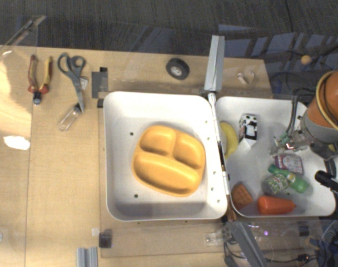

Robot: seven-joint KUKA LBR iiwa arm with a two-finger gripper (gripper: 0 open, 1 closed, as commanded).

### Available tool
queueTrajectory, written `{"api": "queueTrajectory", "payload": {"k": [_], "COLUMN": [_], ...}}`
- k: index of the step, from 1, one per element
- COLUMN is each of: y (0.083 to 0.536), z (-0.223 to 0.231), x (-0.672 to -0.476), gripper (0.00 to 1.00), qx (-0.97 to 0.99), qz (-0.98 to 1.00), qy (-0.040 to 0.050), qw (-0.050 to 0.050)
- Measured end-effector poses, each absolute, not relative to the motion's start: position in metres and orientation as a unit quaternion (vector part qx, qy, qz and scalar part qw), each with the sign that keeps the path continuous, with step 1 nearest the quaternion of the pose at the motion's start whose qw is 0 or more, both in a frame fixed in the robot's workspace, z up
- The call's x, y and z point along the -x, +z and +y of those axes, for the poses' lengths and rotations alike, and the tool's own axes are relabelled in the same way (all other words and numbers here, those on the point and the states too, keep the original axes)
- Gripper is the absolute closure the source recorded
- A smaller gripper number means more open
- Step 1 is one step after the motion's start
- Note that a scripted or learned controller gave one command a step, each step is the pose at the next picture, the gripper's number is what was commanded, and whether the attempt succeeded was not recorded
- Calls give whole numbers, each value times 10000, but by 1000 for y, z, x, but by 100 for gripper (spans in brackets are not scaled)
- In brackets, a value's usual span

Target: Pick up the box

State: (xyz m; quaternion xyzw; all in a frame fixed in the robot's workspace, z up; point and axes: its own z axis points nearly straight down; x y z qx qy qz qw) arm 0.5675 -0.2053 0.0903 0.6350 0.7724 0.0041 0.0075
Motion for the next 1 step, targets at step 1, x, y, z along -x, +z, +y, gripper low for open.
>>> {"api": "queueTrajectory", "payload": {"k": [1], "y": [90], "z": [-205], "x": [-568], "gripper": [0], "qx": [-6350], "qz": [7724], "qy": [41], "qw": [75]}}
